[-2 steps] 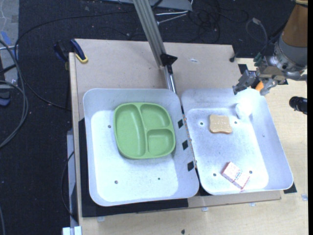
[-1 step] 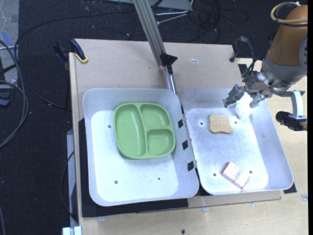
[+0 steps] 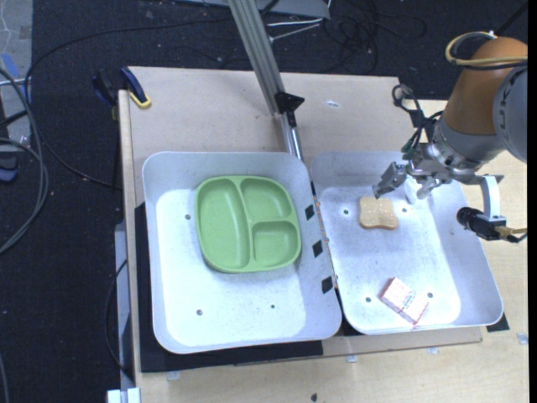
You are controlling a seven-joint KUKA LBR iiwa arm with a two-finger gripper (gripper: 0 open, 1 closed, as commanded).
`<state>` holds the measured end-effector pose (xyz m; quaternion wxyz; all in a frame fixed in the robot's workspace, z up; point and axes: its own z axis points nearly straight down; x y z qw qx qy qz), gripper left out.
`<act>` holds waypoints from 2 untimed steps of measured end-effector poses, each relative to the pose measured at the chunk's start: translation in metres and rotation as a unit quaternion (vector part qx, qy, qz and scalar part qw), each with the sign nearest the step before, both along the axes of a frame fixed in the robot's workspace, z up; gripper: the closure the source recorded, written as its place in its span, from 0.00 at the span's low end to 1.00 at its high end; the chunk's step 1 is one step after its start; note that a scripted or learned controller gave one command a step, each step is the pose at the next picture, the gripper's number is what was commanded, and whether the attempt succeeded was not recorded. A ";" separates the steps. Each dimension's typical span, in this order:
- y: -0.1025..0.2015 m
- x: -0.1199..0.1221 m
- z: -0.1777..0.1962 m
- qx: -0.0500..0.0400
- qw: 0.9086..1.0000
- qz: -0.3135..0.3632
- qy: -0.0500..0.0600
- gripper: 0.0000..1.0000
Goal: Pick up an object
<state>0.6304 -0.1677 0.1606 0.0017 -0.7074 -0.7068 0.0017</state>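
A tan, bread-shaped piece [image 3: 377,214] lies in the far half of the right bin [image 3: 470,267]. A small pink and white box [image 3: 401,300] rests near that bin's front edge. My gripper [image 3: 408,182] hangs just above and to the right of the tan piece, fingers spread open with nothing between them. One dark finger [image 3: 388,180] points down toward the tan piece's far edge. The grey arm with its orange band [image 3: 487,65] comes in from the upper right.
A green divided plate [image 3: 248,222] sits in the left bin [image 3: 168,309]. A slanted metal pole [image 3: 260,49] ends at the bins' shared far edge. Black clips [image 3: 319,238] line the divide between bins. A blue and yellow tool [image 3: 134,86] lies at the bench's far left corner.
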 end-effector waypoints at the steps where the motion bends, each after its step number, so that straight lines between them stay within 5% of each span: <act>1: -0.008 -0.007 -0.052 0.000 1.000 0.000 0.000 0.00; 2: -0.008 -0.005 -0.038 -0.001 1.000 0.000 -0.004 1.00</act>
